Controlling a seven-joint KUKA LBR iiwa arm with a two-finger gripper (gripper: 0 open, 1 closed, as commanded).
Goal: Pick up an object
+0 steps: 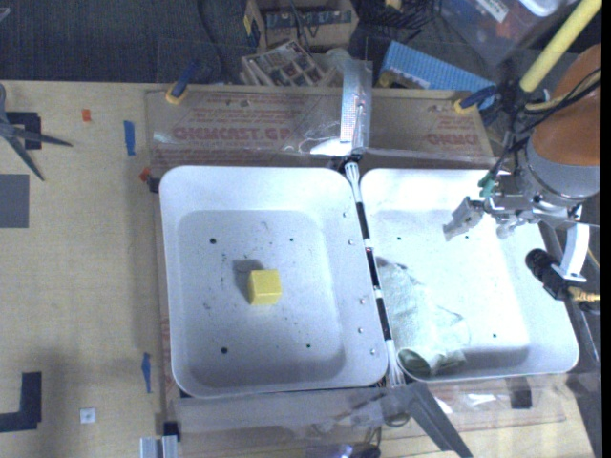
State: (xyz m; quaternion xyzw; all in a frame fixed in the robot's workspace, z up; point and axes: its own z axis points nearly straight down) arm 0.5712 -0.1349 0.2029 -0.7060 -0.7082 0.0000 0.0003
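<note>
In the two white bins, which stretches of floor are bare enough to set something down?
Left white bin: floor is bare all around the small yellow block. Right white bin: bare toward its right wall; crowded along the divider, where a crumpled pale cloth and rolled greenish tube lie.

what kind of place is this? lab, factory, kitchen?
Most likely a robotics lab: a robot arm over two white bins on a wooden bench, with cables and boxed clutter behind.
</note>
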